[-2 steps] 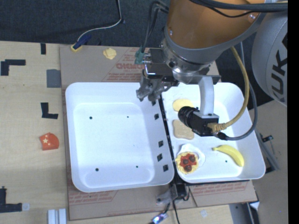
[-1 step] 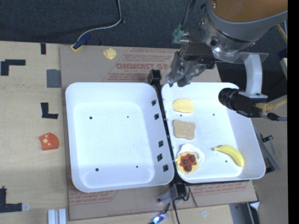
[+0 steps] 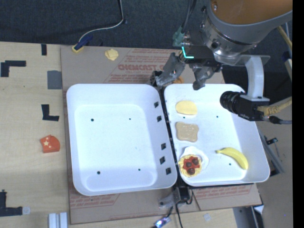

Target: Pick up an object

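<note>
The gripper (image 3: 183,77) hangs open and unladen over the right bin's (image 3: 237,127) far-left corner, its arm (image 3: 247,8) cut off above. Bread (image 3: 187,132), banana (image 3: 233,156) and two blurry foods lie below.

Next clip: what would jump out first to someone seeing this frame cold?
The big grey and orange arm fills the upper right, its open gripper hanging over the far rim where the two bins meet. The right bin holds four food items: a yellow piece, a toast-like slice, a small tart and a banana. A red piece lies on the bench, left.
</note>
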Motion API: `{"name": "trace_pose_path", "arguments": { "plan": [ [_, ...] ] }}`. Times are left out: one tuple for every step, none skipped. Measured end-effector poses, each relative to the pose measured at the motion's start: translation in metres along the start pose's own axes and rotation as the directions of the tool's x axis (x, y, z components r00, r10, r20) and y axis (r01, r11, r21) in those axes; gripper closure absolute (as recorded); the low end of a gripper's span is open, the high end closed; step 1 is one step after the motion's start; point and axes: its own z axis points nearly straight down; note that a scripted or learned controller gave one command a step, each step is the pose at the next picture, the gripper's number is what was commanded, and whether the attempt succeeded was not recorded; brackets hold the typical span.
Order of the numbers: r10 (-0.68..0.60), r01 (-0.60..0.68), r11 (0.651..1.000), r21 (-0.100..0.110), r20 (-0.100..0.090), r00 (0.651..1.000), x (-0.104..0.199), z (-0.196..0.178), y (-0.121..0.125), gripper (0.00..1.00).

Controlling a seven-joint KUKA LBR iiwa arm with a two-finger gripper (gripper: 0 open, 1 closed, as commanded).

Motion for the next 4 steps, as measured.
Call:
{"name": "trace_pose_path", "arguments": {
  "plan": [
    [-0.006,0.006,1.000,0.008,0.002,1.000,0.060,0.077,-0.001,0.00],
    [-0.007,0.007,1.000,-0.006,-0.004,1.000,0.117,0.010,-0.001,0.00],
    [-0.004,0.004,1.000,0.001,0.000,1.000,0.115,0.003,0.000,1.00],
    [0.007,-0.007,1.000,-0.003,0.000,1.000,0.039,-0.020,0.000,1.00]
  ]
}}
